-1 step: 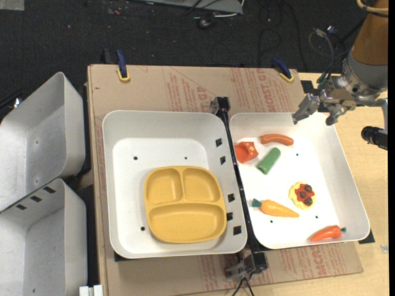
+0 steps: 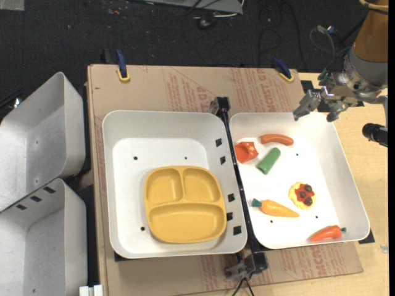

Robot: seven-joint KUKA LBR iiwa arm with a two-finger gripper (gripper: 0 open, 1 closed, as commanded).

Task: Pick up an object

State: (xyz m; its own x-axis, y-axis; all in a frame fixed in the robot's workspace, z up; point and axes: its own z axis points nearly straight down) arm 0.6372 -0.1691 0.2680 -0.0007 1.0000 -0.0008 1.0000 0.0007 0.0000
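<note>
The right bin (image 2: 345,184) holds several toy foods: a sausage (image 2: 276,139), a red pepper piece (image 2: 245,151), a green cylinder (image 2: 268,161), a carrot (image 2: 276,208), a small pizza slice (image 2: 302,194) and a red chili (image 2: 326,232). My gripper (image 2: 318,108) hangs above the bin's far right corner, up and to the right of the sausage, apart from every item. Its two dark fingers (image 2: 303,108) are spread with nothing between them.
The left bin (image 2: 123,134) carries a yellow divided plate (image 2: 184,204). A black divider (image 2: 231,171) runs between the two bins. Two spare white bins (image 2: 37,165) lie off the bench at the left. Cables hang behind the arm's wrist at top right.
</note>
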